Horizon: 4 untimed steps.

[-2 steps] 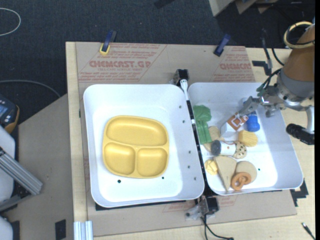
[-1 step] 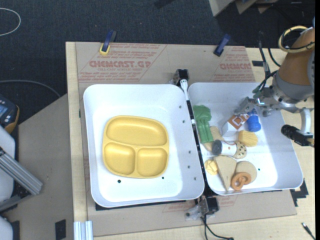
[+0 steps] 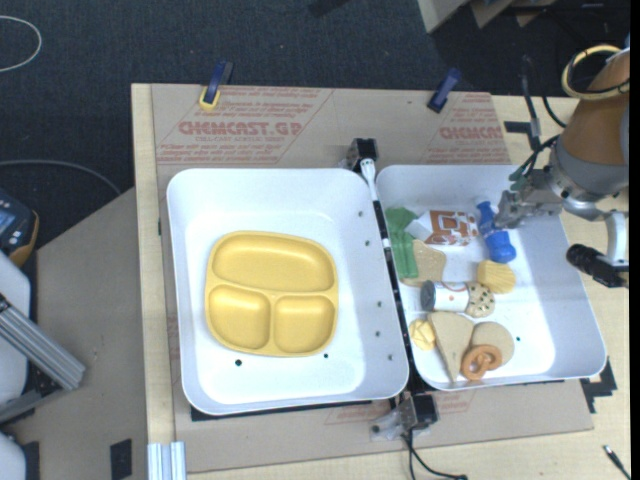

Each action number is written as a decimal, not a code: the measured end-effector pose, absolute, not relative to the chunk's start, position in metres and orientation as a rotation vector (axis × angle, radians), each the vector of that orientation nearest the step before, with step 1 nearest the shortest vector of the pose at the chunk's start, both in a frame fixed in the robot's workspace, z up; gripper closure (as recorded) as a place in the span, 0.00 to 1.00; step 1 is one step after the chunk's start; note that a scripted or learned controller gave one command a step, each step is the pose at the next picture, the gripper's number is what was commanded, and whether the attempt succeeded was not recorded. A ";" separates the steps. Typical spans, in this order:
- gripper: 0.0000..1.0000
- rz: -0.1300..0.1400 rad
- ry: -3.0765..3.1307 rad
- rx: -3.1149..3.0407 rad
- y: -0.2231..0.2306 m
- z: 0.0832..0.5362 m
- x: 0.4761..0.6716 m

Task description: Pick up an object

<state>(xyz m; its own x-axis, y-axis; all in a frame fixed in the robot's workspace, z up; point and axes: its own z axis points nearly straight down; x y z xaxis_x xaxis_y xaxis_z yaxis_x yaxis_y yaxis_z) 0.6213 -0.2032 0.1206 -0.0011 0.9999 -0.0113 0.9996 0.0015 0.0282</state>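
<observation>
- We see the claw [image 3: 512, 208] low at about two o'clock in the right-hand shallow white plastic bin [image 3: 570, 298], coming in from the three-o'clock side on the grey arm with its orange band [image 3: 598, 128].
- We cannot tell whether the claw is spread or pressed together; its tip is too small and blurred against the clutter.
- We judge the step in hand to be the reach and descent: nothing visibly sits between the fingers, so the pick is not yet made.
- The likeliest target is the small blue rounded plastic piece [image 3: 499, 246], just beside the claw at its six o'clock.
- Near it lie a white card printed in orange [image 3: 452, 226], a green flat strip [image 3: 403, 248], a pale yellow lumpy toy [image 3: 497, 276], a tan flat wedge like a slice of bread [image 3: 455, 333], and an orange ring-shaped pretzel-like toy [image 3: 482, 361].
- The pieces look smooth, hard and light, and they crowd together, some touching.
- We think the next move calls for a centred closure on one piece, then a straight lift clear of its neighbours.
- The left-hand white bin [image 3: 200, 208] holds a glossy yellow plastic plate with three compartments [image 3: 270, 293], at nine o'clock from the claw, well apart.
- Both bins rest on a desk [image 3: 290, 123] covered in brown printed cardboard.
</observation>
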 end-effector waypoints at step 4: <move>1.00 -0.002 2.228 2.220 -0.119 0.216 0.600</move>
